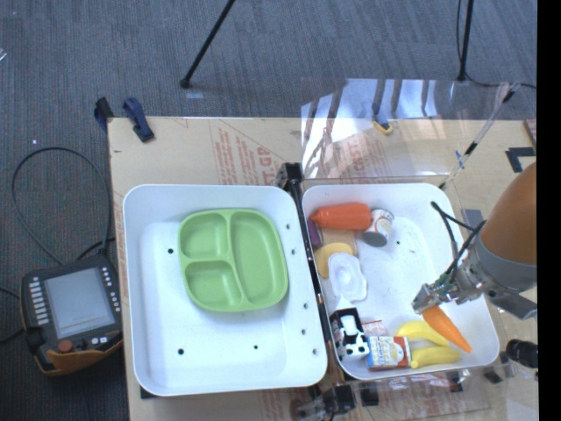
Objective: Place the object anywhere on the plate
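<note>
Gripper (pixel 431 298) over right bin (pixel 412 202), near its right side, clamped on orange carrot (pixel 447 324), which slants just above yellow banana (pixel 427 333). Green plate (pixel 234 259) in left bin (pixel 215 358), well apart.

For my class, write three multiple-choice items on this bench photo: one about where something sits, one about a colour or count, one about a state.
1. Where is the plate?
A. in the left bin
B. in the right bin
C. on the floor

2. How many compartments does the plate have?
A. two
B. three
C. five

3. What lies on the plate?
A. the carrot
B. the banana
C. nothing yet

Answers:
1 A: it sits in the left bin.
2 B: ridges divide it into three.
3 C: its green surface is bare; the carrot, by the gripper, and the banana are in the right bin.
</note>
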{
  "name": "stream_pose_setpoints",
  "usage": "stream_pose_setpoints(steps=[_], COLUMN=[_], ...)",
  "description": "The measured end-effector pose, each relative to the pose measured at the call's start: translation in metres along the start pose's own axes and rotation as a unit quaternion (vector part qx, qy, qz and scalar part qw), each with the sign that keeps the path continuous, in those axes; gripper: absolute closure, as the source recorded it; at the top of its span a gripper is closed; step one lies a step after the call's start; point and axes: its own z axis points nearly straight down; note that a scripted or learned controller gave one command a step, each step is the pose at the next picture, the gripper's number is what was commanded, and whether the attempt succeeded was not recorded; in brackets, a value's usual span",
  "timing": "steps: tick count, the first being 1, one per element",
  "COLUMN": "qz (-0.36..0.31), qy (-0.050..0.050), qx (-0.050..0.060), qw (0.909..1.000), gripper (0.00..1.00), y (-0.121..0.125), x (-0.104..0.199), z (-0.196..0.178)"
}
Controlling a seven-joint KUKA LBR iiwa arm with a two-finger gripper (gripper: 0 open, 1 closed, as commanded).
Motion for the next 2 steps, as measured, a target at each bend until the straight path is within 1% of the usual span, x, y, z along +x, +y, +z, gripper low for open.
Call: stream_pose_setpoints(steps=[1, 2], qz=[-0.057, -0.032], qy=[-0.001, 0.0], qx=[-0.003, 0.0], qw=[0.9983, 0.9995], gripper=[1.0, 1.0], y=[0.02, 0.033], x=[0.088, 0.161], z=[-0.082, -0.094])
